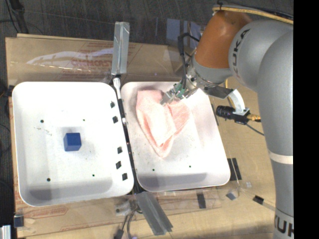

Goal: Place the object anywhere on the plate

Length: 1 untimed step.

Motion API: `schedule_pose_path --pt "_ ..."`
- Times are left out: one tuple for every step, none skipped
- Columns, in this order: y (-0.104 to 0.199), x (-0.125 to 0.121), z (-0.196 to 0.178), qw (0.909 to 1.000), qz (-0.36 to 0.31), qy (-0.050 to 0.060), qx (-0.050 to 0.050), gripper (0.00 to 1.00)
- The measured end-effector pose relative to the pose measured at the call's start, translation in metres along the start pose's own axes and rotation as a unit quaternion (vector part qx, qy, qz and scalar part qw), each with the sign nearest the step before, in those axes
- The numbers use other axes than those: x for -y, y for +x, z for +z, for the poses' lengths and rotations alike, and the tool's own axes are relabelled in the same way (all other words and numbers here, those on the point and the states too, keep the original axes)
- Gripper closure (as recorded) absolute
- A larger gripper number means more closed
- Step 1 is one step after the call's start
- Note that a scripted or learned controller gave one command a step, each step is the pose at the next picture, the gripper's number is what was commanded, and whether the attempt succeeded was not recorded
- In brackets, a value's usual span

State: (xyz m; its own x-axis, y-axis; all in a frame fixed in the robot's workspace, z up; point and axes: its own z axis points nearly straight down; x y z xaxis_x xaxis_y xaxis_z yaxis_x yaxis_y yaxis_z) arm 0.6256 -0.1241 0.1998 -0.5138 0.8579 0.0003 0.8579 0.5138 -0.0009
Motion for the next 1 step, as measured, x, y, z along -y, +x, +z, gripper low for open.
schedule_pose_path --pt "0.0004 -0.0011 -0.0321 1.0000 -0.003 0.000 0.000 1.00"
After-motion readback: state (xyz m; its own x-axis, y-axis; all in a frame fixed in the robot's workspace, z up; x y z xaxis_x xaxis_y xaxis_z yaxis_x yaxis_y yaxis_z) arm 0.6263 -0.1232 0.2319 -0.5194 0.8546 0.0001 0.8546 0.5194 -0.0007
